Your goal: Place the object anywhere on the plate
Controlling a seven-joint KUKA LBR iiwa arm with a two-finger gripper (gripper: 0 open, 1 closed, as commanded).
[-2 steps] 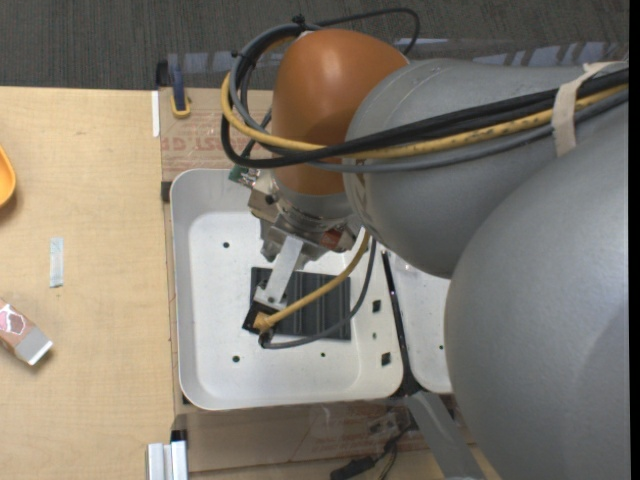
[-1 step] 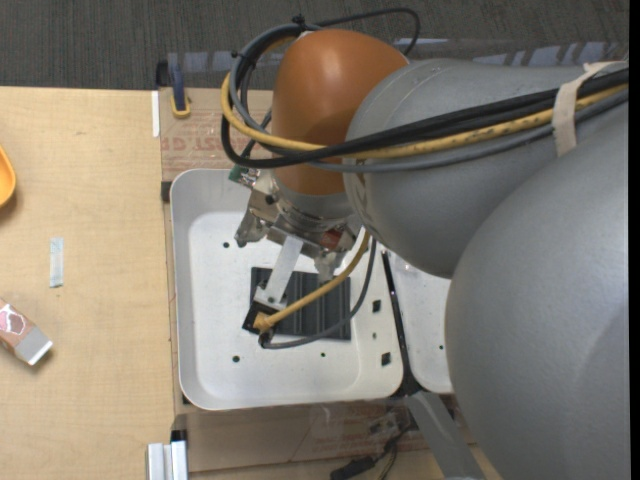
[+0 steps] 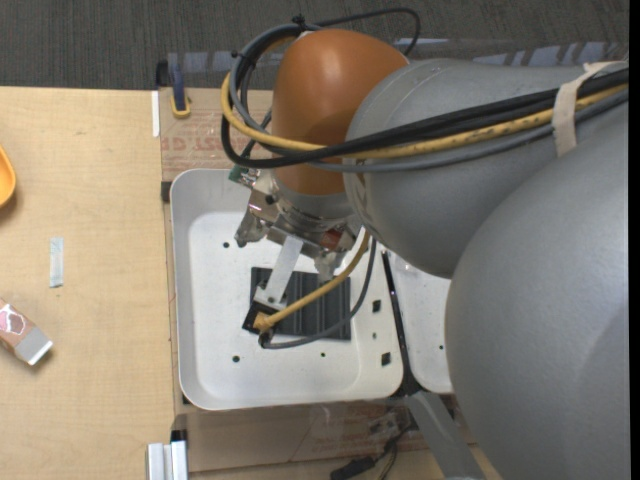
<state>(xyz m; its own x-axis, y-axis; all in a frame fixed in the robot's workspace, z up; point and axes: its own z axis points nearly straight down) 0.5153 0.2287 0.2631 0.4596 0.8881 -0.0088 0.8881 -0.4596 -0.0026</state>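
Observation:
My arm reaches in from the right and hangs over the left white bin [image 3: 205, 268]. Its orange band and wrist cover the bin's upper middle. The gripper [image 3: 296, 234] points down under the wrist, low over the bin floor, and the wrist hides its tips. I cannot make out a plate or a loose object in the bin; the arm hides much of the floor.
The grey arm covers nearly all of the right bin [image 3: 428, 340]. On the wooden bench to the left lie an orange item [image 3: 5, 180] at the edge, a small grey strip [image 3: 56, 263] and a pink-and-white piece [image 3: 22, 334].

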